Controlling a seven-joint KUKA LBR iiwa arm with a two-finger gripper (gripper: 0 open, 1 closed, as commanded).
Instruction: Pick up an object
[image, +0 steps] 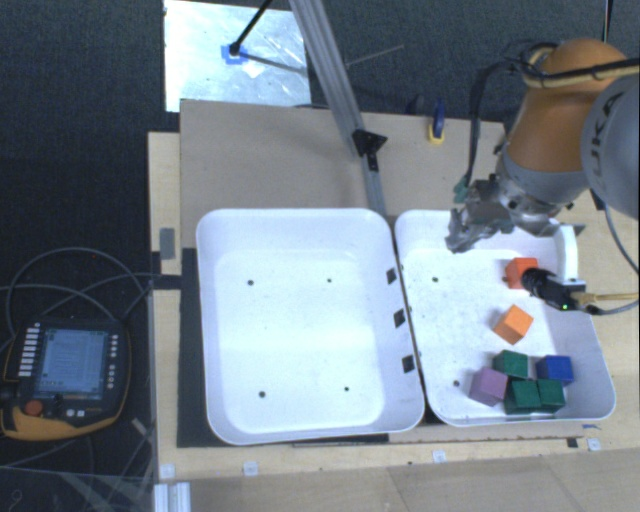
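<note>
camera view: gripper (462, 238) over right bin (440, 300); jaw opening cannot be told, nothing visibly held.

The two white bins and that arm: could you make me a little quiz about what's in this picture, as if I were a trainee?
1. True or false: all the blocks lie in the right bin.
2. Which block lies nearest the gripper?
A. purple block
B. blue block
C. the orange block at the bin's far side
3. Fill in: the green blocks sit in a cluster at the right bin's ____ end, near or far from the camera.

Key
1. True; the left bin shows just small dark dots.
2. C
3. Near, beside the purple and blue blocks; a second orange block lies apart, further up.
</note>
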